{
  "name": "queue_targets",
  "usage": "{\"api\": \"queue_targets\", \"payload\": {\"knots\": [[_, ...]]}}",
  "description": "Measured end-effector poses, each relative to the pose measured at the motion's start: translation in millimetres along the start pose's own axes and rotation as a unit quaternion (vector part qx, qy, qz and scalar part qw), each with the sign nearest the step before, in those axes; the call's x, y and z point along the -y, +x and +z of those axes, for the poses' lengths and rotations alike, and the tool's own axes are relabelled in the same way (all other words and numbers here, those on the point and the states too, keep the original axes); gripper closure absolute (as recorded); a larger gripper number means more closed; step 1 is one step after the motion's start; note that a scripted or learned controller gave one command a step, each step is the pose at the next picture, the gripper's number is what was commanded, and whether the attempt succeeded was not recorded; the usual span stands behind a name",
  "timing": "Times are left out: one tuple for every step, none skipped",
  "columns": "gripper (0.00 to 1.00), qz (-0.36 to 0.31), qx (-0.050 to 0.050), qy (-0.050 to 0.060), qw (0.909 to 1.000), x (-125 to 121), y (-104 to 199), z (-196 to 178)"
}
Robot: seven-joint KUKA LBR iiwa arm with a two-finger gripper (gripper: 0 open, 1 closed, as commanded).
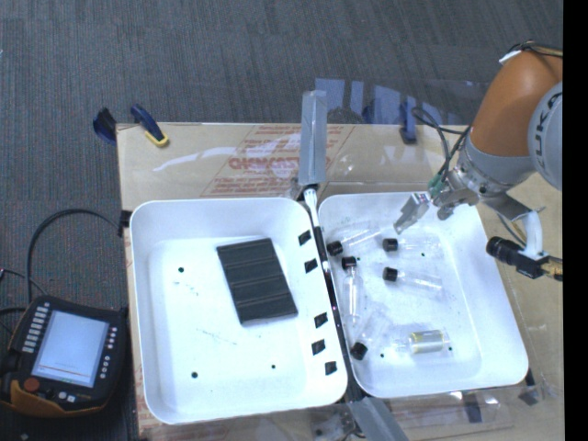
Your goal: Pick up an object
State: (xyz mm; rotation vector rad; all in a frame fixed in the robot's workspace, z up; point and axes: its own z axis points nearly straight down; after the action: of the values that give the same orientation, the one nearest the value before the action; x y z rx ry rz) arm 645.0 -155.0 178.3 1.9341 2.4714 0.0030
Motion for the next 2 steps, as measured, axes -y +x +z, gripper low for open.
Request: {"api": "queue_targets", "payload": {"knots": [[0.0, -0.035, -0.001, 0.001, 0.9994, 2.3, -9.0, 89.3], [0.0, -0.06, -0.002, 0.002, 0.9982, -4.7, 54.5, 90.5]]}}
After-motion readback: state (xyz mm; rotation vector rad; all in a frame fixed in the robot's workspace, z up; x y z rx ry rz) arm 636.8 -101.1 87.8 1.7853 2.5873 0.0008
